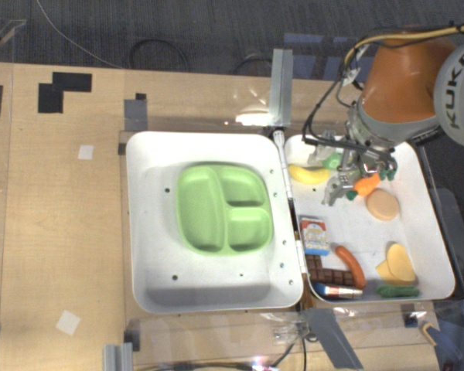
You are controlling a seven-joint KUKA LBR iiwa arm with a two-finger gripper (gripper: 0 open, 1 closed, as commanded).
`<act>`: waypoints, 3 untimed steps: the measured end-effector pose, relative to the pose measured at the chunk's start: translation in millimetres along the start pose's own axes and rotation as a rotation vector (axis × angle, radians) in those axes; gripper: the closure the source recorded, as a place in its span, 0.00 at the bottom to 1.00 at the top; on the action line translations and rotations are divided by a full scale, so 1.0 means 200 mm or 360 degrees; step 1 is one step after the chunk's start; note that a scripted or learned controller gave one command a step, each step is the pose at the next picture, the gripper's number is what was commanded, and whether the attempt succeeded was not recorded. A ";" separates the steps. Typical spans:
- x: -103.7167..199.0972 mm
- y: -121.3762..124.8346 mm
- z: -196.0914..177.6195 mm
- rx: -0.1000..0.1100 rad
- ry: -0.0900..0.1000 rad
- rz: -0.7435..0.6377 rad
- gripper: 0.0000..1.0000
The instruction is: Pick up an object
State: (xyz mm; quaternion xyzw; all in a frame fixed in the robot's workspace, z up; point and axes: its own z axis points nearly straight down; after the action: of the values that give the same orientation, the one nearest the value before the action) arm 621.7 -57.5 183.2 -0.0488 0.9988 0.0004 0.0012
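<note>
Hanging over the right bin (429, 207) beside the carrot (366, 183), the gripper (342, 188) was seen with jaws apart and empty, and a centred, straight descent was judged best.

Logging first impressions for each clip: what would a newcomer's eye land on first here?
Probably the green divided tray, alone in the left bin. Next, the arm's orange band at upper right, with the gripper low over the back of the right bin near a banana and a carrot. Small toy foods crowd that bin.
</note>
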 end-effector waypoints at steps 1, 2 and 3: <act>0.08 -0.10 0.39 0.0007 -0.0037 -0.0007 0.00; 0.15 -0.33 0.35 0.0006 -0.0014 -0.0135 0.00; 0.11 -0.28 0.47 0.0005 -0.0019 -0.0107 0.00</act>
State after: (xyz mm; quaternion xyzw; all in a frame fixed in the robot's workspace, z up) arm 605.7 -115.8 89.5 -0.0824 0.9966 -0.0010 0.0072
